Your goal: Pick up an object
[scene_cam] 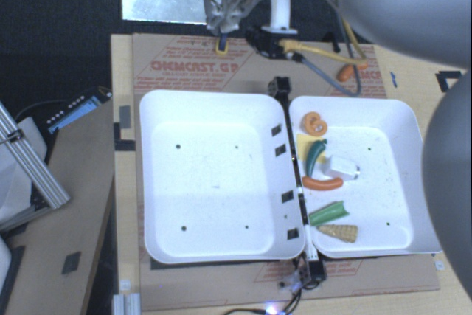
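The toy foods lay clustered along the right bin's 9 o'clock wall: an orange ring at its 11 o'clock, a green pepper, a white block, a red sausage, a green pod and a corn piece toward 7 o'clock. The bin's 3 o'clock half offered open floor. The left bin sat alongside. The hand hung at the surface's 12 o'clock edge, beyond both bins; I cannot tell its state.
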Tool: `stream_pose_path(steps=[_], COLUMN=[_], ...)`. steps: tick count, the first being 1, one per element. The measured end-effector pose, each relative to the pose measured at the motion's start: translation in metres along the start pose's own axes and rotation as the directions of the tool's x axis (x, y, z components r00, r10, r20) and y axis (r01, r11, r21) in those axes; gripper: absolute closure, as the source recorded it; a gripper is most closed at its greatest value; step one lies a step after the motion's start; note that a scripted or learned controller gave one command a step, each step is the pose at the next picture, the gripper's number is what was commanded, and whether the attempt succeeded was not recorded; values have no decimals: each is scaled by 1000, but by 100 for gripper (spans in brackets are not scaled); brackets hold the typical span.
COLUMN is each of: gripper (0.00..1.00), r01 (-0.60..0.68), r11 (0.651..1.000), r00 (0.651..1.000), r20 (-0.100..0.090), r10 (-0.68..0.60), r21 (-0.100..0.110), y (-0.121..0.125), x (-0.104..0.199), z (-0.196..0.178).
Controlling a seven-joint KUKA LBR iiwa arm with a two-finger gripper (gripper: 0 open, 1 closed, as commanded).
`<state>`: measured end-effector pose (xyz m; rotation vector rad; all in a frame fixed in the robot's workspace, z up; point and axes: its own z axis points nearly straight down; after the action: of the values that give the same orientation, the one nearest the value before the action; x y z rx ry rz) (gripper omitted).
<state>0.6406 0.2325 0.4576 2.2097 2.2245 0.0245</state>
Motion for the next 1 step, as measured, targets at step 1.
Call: stream_pose_path(steps=[1], gripper=[100], r01=[-6], r11=[999], r00=[1000], r20=[12], r10=[6], r21=[32], y=[-36], x=[0], z=[191])
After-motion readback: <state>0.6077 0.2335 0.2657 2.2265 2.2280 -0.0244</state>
